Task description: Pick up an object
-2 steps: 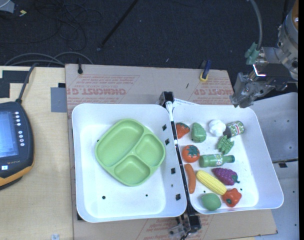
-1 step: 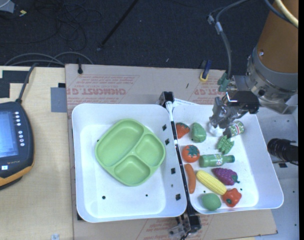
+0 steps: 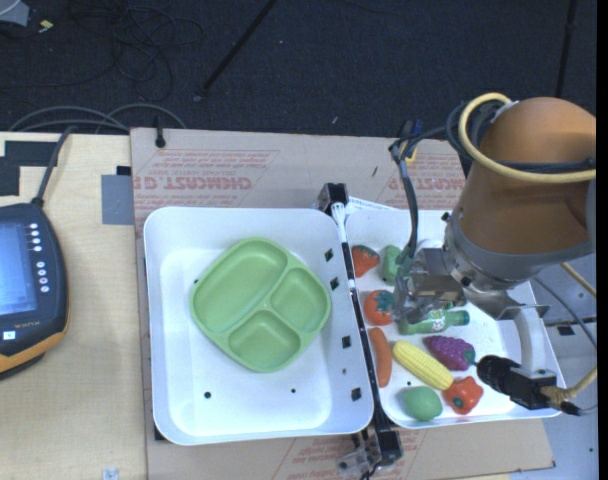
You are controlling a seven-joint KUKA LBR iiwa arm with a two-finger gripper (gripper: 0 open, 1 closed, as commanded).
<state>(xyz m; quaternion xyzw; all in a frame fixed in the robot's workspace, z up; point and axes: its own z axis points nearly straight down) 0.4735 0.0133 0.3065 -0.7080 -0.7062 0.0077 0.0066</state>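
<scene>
The arm's orange wrist [image 3: 532, 168] looms closest to the lens, over the right bin [image 3: 504, 408]. Below it the hand [image 3: 421, 303] hangs low among toy foods near the divider; whether it is apart or together cannot be told. Corn [image 3: 422, 364], grapes [image 3: 450, 349], carrot [image 3: 381, 356] lie alongside. The left bin [image 3: 184, 388] carries 1 green divided plate [image 3: 261, 303].

Grey arm [image 3: 524, 208] with orange band, reaching in from the right, tool [image 3: 416, 303] lowered, pointing down.
</scene>
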